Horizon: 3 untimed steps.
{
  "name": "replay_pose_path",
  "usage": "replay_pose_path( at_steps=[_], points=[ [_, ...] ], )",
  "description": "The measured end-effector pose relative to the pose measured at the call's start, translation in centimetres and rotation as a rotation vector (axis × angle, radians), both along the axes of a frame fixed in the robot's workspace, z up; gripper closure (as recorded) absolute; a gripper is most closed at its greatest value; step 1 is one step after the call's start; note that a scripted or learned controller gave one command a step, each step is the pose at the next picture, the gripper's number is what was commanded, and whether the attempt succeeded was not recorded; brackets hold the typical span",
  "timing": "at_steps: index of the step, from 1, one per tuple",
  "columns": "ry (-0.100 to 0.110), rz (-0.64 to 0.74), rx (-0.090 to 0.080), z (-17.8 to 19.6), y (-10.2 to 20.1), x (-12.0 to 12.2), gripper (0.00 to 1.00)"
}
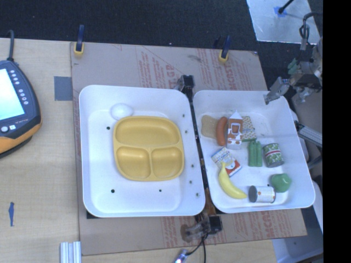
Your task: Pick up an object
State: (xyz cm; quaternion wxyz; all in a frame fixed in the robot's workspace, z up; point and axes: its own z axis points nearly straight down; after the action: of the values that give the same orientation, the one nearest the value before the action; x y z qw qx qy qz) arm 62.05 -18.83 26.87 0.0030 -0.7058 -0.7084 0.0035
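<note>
Grey metal claw (277, 91), black cable loop above

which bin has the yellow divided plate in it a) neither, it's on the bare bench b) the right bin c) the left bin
c: the yellow divided plate lies flat in the left bin, while the right bin holds the small items such as the banana and the green pepper.

Bright even overhead light, white bins (98, 201) slightly washed out, faint soft shadows; overall mild blur, coarse detail
</note>
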Motion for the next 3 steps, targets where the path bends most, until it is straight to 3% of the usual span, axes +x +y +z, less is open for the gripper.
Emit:
replay_pose_path(
  at_steps=[1, 2, 3],
  points=[
    [0.002, 0.002, 0.0, -8.8, 3.1, 3.5, 0.0],
    [-0.006, 0.002, -0.003, -17.0, 7.8, 3.6, 0.0],
    [-0.014, 0.004, -0.01, -17.4, 8.5, 3.4, 0.0]
  ],
)
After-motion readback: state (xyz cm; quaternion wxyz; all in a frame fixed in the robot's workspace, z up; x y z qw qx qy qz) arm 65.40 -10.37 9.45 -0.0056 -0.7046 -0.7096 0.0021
